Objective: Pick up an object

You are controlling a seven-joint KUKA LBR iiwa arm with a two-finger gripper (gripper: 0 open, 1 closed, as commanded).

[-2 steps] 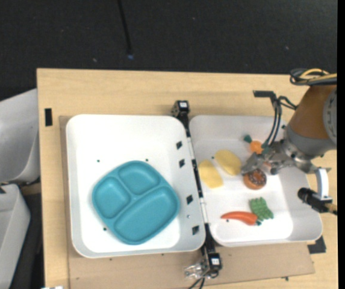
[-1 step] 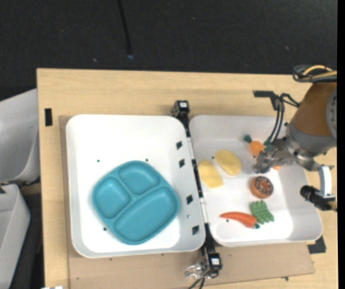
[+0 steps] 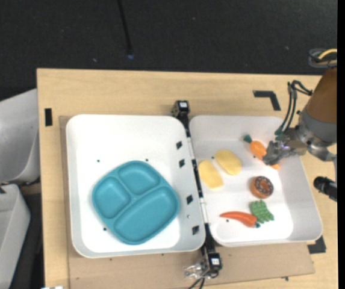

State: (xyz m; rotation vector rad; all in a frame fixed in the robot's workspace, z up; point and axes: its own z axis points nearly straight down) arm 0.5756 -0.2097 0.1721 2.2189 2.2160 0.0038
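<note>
The counter [image 3: 130, 92] is a pale wooden board carrying two shallow white bins side by side. The left bin [image 3: 82, 161] holds a teal divided plate [image 3: 136, 201], its long axis running from about ten o'clock to four o'clock. The right bin [image 3: 292, 215] holds the small things. The arm [image 3: 324, 110] comes in at three o'clock, its orange band cut off by the frame edge, and its claw [image 3: 276, 154] sits low over the bin's upper right part; whether the claw is spread or pressed together cannot be told, since its tip is a small dark blur. Just at nine o'clock of the claw, touching or nearly touching it, lies a small orange carrot piece [image 3: 257, 148] with a dark green end at ten o'clock, its axis slanting from ten to four o'clock; its far end is hidden under the claw. Two pale yellow pieces lie near the bin's middle left: one [image 3: 228, 162] nearer the top, one [image 3: 210, 174] just at seven o'clock of it, both with long axes from about eleven to five o'clock. A round brown and orange item [image 3: 262, 186] lies at five o'clock of them. Below, a red-orange pepper [image 3: 239, 218] lies almost level, its thin tip at nine o'clock, its thick end touching a green leafy piece [image 3: 261, 212].
</note>
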